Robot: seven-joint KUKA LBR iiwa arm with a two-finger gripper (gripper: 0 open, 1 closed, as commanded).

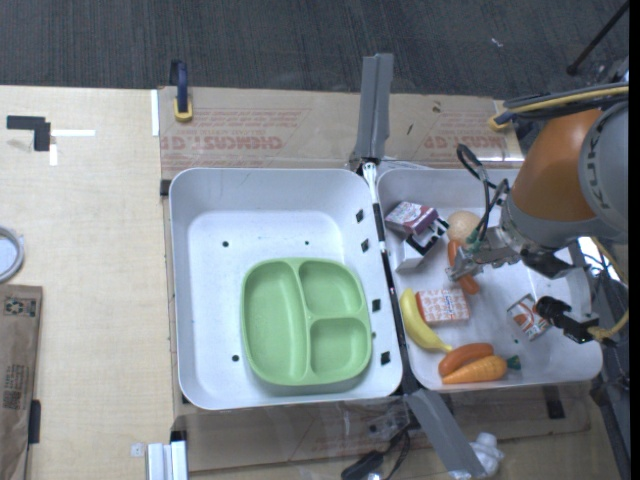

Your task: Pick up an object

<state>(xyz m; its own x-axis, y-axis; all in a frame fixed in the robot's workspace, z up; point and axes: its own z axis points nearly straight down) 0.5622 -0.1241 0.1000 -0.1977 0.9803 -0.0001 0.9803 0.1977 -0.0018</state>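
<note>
Camera view shows us the arm [565, 173] reaching in from the right over the right bin [560, 373], its orange band high and its wrist bent down toward the bin's middle. We see the gripper [462, 265] low among the objects, just beside a small orange-red item [468, 284] and above a pink-white box [442, 306]; we cannot tell how it is set or whether it holds anything. A banana [420, 325] and carrot [473, 369] lie nearer the front. A green divided plate [305, 320] sits in the left bin [200, 268].

Grey arm [610, 168], orange band [555, 173], black cables looping beside wrist.
</note>
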